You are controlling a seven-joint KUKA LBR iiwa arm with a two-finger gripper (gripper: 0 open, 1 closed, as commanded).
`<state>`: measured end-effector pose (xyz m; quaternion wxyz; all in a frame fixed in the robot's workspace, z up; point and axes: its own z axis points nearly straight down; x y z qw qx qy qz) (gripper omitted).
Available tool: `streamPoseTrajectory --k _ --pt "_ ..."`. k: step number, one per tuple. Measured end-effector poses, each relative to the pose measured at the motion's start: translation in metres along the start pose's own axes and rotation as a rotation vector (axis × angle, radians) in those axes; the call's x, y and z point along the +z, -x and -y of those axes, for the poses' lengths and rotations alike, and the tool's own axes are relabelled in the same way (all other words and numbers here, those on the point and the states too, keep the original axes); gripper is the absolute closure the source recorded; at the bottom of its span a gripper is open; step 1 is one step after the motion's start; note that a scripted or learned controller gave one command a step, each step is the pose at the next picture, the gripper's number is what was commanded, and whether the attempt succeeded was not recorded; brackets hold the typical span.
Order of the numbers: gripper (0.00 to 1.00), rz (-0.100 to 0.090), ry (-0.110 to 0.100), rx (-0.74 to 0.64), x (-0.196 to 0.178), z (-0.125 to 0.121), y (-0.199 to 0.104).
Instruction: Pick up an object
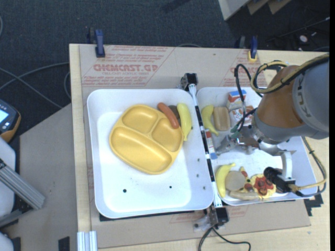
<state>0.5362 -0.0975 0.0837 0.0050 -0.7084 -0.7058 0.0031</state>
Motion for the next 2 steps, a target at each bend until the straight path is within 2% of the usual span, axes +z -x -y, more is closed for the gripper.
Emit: streamPoseTrajectory --k 1,2 --pt "0.0 0.005 0.017 -0.006 -0.002 -0.073 0.009" --pt "0.0 -0.015 -0.085 0.01 0.001 -0.115 0.014"
